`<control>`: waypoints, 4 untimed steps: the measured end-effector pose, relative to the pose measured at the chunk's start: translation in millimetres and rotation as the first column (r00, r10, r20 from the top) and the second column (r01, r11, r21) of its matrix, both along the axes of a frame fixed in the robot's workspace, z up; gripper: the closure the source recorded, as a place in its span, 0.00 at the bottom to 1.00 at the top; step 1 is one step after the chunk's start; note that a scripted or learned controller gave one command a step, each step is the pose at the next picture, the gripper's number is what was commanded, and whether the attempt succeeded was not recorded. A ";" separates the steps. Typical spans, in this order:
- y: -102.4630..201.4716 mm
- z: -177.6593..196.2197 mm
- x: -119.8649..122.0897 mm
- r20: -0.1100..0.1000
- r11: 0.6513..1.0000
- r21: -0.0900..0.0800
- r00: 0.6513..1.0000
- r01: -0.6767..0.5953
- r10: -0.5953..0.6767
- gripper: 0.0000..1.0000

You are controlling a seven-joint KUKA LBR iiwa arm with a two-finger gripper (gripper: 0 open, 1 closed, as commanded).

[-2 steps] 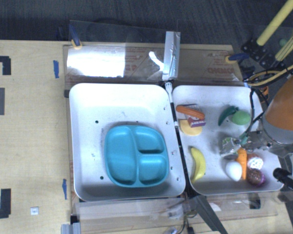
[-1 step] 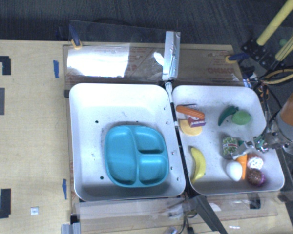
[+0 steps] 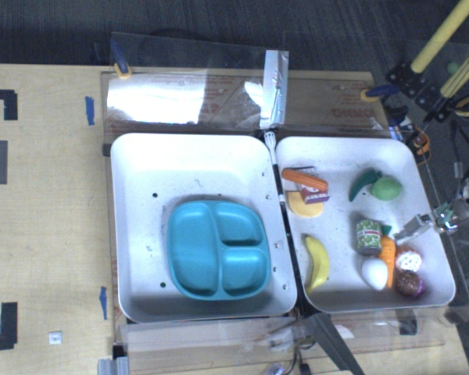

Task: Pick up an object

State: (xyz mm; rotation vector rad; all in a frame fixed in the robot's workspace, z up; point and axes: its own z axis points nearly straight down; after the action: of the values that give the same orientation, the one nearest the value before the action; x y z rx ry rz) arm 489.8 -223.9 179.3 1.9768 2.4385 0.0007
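The right bin (image 3: 340, 151) holds several toy foods. A yellow banana (image 3: 318, 262) lies at its front left. An orange hot dog (image 3: 305, 180) rests on a yellow wedge (image 3: 307, 202) near the back left. A dark green pepper (image 3: 365, 183) touches a light green ball (image 3: 387, 188) at the back. A green packet (image 3: 369, 236), an orange carrot (image 3: 388, 251), a white egg (image 3: 374, 273), a speckled white round (image 3: 409, 261) and a dark red piece (image 3: 410, 285) crowd the front right corner.
A blue divided plate (image 3: 217, 248) lies in the left bin (image 3: 141, 178). A small silver clamp (image 3: 431, 222) sticks over the right bin's right rim. A yellow pole (image 3: 447, 23) slants at the top right. A clear sheet (image 3: 195, 92) stands behind the bins.
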 end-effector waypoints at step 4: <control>19.6 -72.3 49.3 0.005 0.988 0.000 0.988 -0.155 0.155 1.00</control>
State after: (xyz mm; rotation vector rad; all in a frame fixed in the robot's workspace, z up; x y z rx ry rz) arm 539.1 -204.3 107.1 1.7789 2.5827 0.0064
